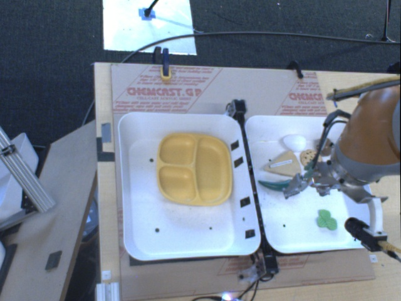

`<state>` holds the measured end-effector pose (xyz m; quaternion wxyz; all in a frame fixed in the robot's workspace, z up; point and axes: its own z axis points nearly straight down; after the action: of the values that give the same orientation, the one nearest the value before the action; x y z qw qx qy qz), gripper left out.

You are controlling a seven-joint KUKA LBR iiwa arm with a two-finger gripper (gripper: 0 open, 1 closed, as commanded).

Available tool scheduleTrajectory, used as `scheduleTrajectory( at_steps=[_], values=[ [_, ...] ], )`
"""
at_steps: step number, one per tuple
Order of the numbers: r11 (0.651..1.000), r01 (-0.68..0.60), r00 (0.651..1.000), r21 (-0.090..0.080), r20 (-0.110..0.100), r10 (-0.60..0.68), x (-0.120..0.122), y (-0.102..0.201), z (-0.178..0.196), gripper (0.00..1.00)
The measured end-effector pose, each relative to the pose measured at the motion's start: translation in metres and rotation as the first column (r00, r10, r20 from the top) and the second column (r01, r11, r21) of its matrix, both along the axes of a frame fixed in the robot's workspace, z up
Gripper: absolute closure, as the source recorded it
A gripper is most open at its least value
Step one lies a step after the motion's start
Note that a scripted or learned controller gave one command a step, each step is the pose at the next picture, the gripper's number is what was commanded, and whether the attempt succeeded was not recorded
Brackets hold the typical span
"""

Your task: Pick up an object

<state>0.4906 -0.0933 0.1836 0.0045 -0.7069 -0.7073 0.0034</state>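
The dark green utensil-like piece (pixel 272 184) lies in the right bin (pixel 285 240), close to the divider between the bins, and we take it for the likeliest target. Its long axis runs roughly left to right across the bin, the pointed end towards the divider and the other end running under the gripper (pixel 294 187). Just above it rests a tan wedge (pixel 283 163), then a white rounded piece (pixel 293 143); a small green item (pixel 326 219) sits apart, nearer the front. We cannot tell how the fingers stand, for they blur into grey metal. We judge the approach step is in hand: the next move calls for closing across the narrow width. The yellow divided plate (pixel 193 169) occupies the left bin (pixel 141 243) on the worktop (pixel 188 83).
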Motion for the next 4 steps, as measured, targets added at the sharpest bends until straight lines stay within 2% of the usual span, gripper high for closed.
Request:
scheduleTrajectory(
  at_steps=[1,2,3,4],
  values=[
    [1.000,-0.002,1.000,-0.002,0.012,0.002,0.003,0.000,0.006,0.00],
    [1.000,-0.001,1.000,0.000,0.009,0.001,0.013,0.005,-0.047,0.00],
    [1.000,0.000,1.000,0.000,0.008,0.000,0.012,0.006,-0.099,0.00],
    [1.000,0.000,1.000,-0.001,0.013,0.000,0.014,0.005,-0.086,1.00]
  ],
)
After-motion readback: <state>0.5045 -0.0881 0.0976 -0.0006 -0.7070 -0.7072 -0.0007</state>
